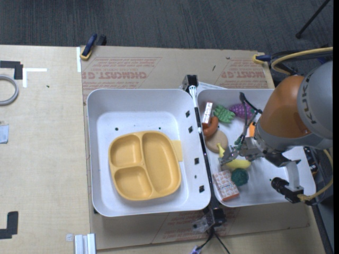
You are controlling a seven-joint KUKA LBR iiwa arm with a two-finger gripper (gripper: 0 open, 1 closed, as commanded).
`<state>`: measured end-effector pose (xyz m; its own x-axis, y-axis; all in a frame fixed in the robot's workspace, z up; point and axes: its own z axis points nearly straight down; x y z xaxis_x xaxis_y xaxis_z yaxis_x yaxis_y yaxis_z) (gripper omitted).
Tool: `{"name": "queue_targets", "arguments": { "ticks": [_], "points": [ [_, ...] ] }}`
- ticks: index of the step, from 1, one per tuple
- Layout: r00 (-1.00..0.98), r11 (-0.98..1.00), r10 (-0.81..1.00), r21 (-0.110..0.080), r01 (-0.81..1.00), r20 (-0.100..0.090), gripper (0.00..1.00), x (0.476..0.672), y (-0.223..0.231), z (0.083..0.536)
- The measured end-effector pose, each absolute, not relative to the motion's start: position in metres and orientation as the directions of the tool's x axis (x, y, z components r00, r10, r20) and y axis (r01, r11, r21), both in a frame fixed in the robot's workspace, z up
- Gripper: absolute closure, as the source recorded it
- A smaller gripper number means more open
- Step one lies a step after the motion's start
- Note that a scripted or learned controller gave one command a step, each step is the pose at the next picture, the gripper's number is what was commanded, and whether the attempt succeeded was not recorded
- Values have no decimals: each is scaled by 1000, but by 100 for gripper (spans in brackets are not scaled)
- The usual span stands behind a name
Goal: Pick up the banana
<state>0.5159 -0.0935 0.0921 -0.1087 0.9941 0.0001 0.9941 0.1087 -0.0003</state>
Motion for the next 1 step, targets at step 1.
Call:
{"name": "queue_targets", "arguments": {
  "ticks": [1],
  "points": [
    [-106, 106, 994, 1, 994, -1, 100, 517, -94, 102]
  ]
}}
